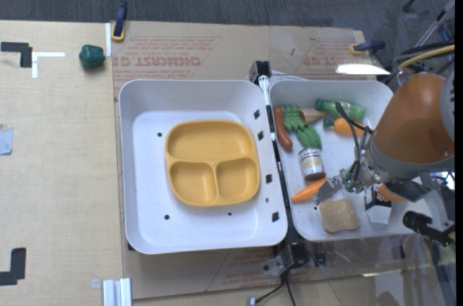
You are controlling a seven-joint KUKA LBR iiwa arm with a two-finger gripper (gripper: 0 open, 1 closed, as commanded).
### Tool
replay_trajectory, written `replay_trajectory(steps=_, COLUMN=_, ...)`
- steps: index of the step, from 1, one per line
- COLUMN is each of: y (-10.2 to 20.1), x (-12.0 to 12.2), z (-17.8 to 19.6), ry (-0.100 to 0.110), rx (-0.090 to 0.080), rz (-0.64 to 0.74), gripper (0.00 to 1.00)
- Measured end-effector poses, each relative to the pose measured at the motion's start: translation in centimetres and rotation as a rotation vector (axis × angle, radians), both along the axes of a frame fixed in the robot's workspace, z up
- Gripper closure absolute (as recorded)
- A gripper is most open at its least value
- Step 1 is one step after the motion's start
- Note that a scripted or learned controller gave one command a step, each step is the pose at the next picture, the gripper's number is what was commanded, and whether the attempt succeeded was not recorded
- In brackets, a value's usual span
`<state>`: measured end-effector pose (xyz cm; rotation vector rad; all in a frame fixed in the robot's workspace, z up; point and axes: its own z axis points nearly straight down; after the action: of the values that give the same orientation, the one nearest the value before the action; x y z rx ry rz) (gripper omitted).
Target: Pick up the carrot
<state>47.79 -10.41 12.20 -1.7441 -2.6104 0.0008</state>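
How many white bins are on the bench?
2: the left bin holds a yellow plate; the right bin holds the food, including the carrot.

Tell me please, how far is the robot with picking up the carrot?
Done: the gripper has reached the right bin, right beside the carrot. In hand: nothing visibly; the carrot lies on the bin floor between the jar and bread slice. Left: grasping and lifting.
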Motion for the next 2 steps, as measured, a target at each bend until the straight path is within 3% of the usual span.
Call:
replay_trajectory(steps=1, y=0.3, x=3.0, z=-3.0, ry=-0.003, rx=-0.001, rz=-0.355, gripper=0.0)
replay_trajectory(steps=2, y=0.9, x=0.0, z=-3.1, ry=0.0, rx=0.0, rz=-0.16, gripper=0.0)
